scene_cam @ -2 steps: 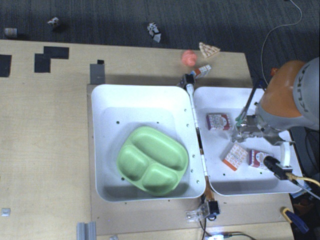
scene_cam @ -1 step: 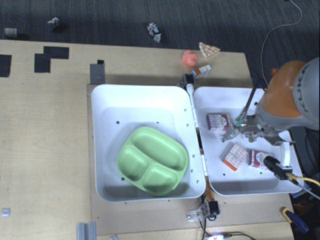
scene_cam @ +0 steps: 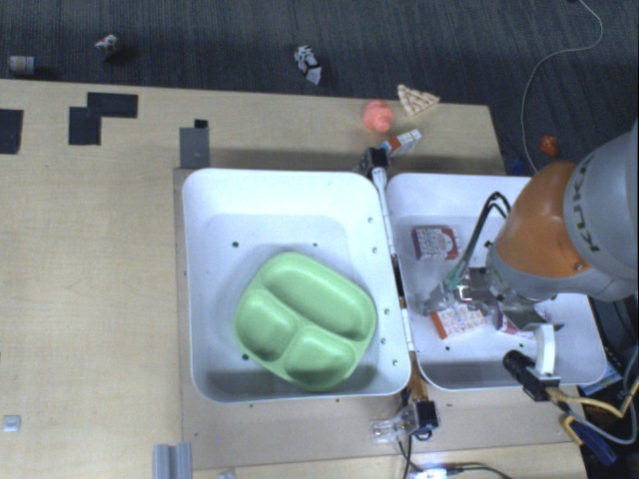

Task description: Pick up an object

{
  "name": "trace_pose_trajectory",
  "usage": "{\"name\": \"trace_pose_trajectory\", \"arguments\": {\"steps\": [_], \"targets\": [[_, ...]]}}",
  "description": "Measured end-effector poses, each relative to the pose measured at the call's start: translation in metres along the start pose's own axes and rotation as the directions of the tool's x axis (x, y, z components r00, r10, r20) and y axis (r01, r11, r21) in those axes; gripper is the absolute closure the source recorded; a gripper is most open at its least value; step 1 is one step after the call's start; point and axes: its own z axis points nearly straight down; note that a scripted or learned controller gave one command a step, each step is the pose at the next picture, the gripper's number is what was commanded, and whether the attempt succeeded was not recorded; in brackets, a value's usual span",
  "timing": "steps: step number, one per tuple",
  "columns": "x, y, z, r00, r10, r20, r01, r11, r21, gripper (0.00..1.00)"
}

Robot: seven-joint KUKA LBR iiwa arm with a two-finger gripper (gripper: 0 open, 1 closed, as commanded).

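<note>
In the left bin (scene_cam: 205, 267) lies a green divided plate (scene_cam: 305, 317), taking up much of the floor. The right bin (scene_cam: 579, 362) holds a small red-and-white packet (scene_cam: 434, 240) near its far left corner. A second red-and-white packet (scene_cam: 459, 319) lies near the bin's middle. My gripper (scene_cam: 465, 292) is down low in the right bin, right over that second packet's upper edge and partly covering it. The grey arm with its orange band (scene_cam: 539, 233) reaches in from the right and hides the bin's right half.
Beyond the bins on the bench lie a pink ball (scene_cam: 377, 116), a tan wedge (scene_cam: 417, 99) and a small tube (scene_cam: 401, 143). Black tiles (scene_cam: 100, 116) sit at the far left. The ridge (scene_cam: 391, 257) between the bins runs just left of my gripper.
</note>
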Motion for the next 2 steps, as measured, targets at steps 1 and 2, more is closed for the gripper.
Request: {"name": "trace_pose_trajectory", "arguments": {"steps": [1, 2], "targets": [[0.001, 0.002, -0.011, 1.0, -0.002, 0.0, 0.002, 1.0, -0.005, 1.0], [0.08, -0.022, -0.098, 1.0, -0.004, -0.004, 0.004, 1.0, 0.007, 1.0]]}}
